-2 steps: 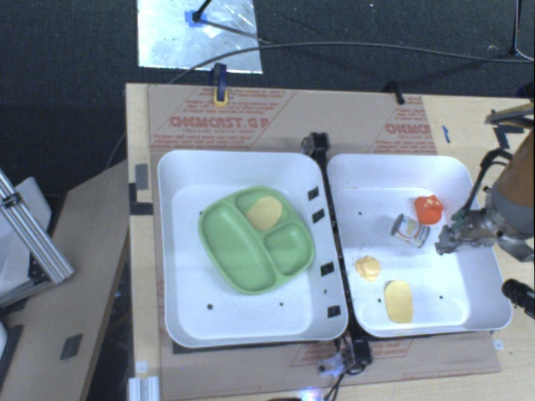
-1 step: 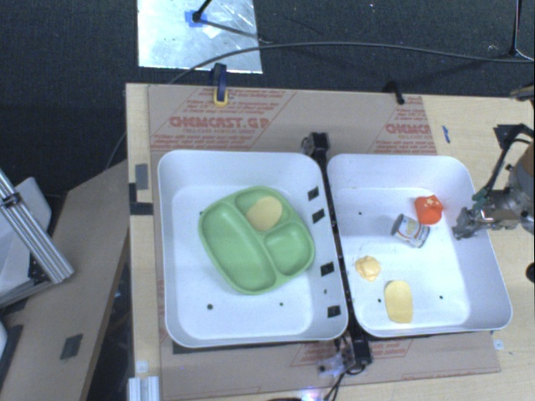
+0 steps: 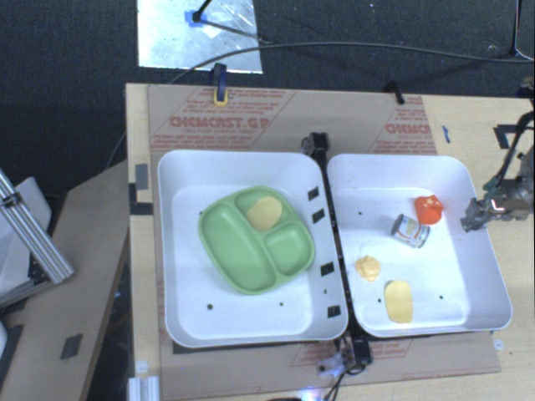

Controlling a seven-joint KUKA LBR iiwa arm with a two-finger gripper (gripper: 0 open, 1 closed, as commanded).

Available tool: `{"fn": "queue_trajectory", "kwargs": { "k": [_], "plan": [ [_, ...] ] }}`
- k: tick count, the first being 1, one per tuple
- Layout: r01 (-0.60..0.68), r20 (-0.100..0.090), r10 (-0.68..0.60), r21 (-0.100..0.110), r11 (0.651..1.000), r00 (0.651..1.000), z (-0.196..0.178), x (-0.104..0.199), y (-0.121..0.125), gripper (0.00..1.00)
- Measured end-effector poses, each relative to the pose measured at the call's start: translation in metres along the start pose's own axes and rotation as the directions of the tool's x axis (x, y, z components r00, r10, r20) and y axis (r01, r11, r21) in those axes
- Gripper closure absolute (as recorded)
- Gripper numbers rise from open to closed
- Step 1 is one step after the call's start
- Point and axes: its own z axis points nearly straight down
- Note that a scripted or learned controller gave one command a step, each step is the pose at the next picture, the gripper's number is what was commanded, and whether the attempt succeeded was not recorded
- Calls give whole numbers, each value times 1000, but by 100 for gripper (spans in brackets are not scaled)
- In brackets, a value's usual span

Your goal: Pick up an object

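From my station I read "CHEMCAST GP" printed in red, repeated across the brown paper-covered board under the bins. The left bin is smooth white plastic with rounded corners; in it lies a green divided plate, and a pale yellow rounded lump sits in its upper compartment. The right bin holds a small metal can lying on its side, touching an orange-red piece above it. Lower down lie a small lumpy yellow piece and a smooth yellow oblong. The gripper sits at the bin's right rim, centre right of the frame, near the can. It is too small and blurred for me to tell its state.
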Motion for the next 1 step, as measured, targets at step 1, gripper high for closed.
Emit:
{"fn": "queue_trajectory", "kwargs": {
  "k": [1],
  "plan": [
    [5, -2, -5, 0, 1000, 1000, -8, 50, 12, 100]
  ]
}}
